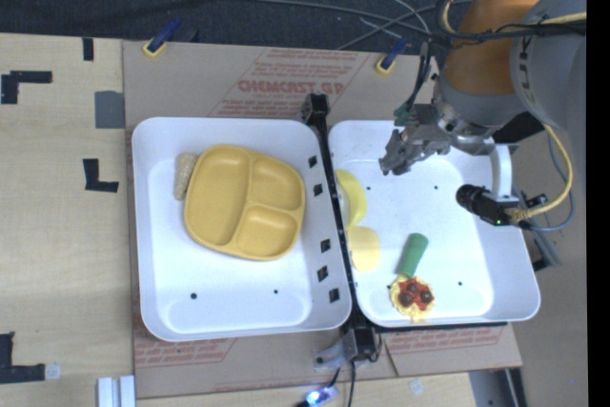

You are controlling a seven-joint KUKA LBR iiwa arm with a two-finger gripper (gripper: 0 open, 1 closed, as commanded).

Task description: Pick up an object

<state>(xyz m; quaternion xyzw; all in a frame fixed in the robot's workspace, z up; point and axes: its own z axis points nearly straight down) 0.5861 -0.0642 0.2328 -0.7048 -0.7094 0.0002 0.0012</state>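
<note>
Arm: reaches in from the right, orange band high, wrist angled down over the right bin (477,300).
Gripper (393,163): above the bin's upper left floor; whether the fingers are released or clenched, cannot tell.
Objects: green cylinder (412,254), small pizza-like toy (413,296) and yellow pieces (357,222) lie in the right bin, apart from the gripper.
Left bin (152,205): yellow divided plate (244,202).
Hidden: a tan item (183,174) partly under the plate's left edge.

One fixed camera, mounted above the bench (57,205), looks down at a slant from moderate height. Both bins (162,300) are in frame; the arm (515,24) enters at right.
</note>
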